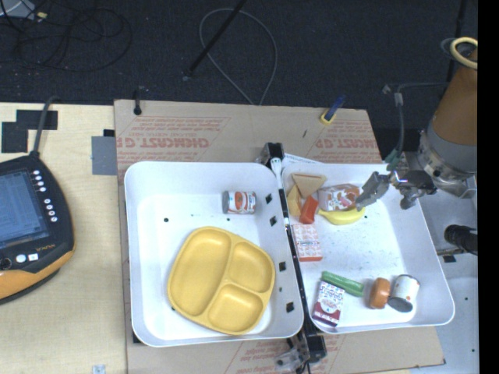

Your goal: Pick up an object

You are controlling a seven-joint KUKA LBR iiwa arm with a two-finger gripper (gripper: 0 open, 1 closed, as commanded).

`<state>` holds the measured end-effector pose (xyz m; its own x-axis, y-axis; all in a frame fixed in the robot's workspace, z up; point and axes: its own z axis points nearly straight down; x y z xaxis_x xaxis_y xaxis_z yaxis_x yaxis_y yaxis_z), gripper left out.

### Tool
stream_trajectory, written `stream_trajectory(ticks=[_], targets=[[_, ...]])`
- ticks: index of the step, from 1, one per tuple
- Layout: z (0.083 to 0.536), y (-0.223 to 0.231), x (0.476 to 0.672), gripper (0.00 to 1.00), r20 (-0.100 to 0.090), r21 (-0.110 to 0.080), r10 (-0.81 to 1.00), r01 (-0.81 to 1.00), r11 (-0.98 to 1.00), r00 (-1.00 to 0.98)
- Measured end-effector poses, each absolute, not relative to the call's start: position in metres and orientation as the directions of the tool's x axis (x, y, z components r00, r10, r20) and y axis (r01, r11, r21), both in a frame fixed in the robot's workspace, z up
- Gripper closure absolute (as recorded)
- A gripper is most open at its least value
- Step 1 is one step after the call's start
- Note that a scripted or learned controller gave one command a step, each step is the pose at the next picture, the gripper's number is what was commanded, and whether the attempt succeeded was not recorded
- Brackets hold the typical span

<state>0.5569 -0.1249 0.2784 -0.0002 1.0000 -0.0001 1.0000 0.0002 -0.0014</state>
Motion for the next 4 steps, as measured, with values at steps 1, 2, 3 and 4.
stream_trajectory(ticks=[1,2,3,4], targets=[[0.103,-0.118,0.593,0.00,-0.001,0.009,1.000,1.000,-0.001,0.001],[0.088,-0.108,0.639,0.00,0.003,-0.022,1.000,1.000,0.003,-0.002],[0.089,-0.099,0.643,0.00,-0.004,-0.002,1.000,1.000,-0.001,0.001],[0.099,-0.099,0.644,1.00,-0.001,-0.003,1.000,1.000,-0.003,0.003]])
